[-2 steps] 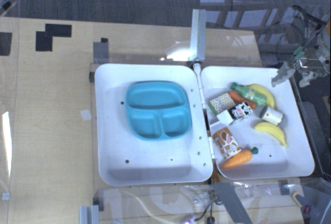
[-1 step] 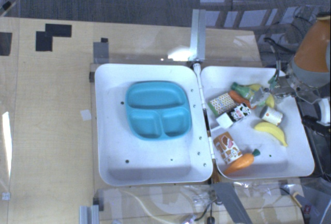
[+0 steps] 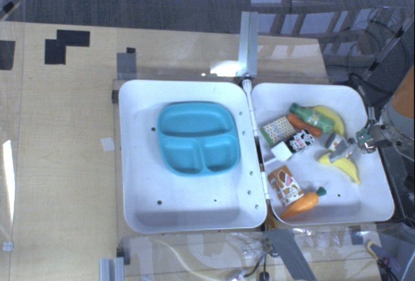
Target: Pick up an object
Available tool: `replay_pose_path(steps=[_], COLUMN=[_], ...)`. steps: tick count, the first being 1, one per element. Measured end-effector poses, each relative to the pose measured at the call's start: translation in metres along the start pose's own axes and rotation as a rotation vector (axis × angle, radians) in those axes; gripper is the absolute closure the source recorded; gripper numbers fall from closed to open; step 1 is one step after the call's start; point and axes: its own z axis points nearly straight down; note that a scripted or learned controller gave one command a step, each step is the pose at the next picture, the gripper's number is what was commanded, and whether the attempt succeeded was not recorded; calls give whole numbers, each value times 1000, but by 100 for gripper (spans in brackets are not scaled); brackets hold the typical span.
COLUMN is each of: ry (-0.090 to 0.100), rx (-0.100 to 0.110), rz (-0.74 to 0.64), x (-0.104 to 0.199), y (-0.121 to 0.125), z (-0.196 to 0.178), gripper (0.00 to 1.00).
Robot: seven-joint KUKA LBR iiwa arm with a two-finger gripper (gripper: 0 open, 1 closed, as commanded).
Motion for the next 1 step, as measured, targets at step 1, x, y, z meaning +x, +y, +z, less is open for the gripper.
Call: replay_pose_path(steps=[1], ry=[0], rx=[0], rz=[68], x=[-10], y=[4], z=[74], gripper=[0])
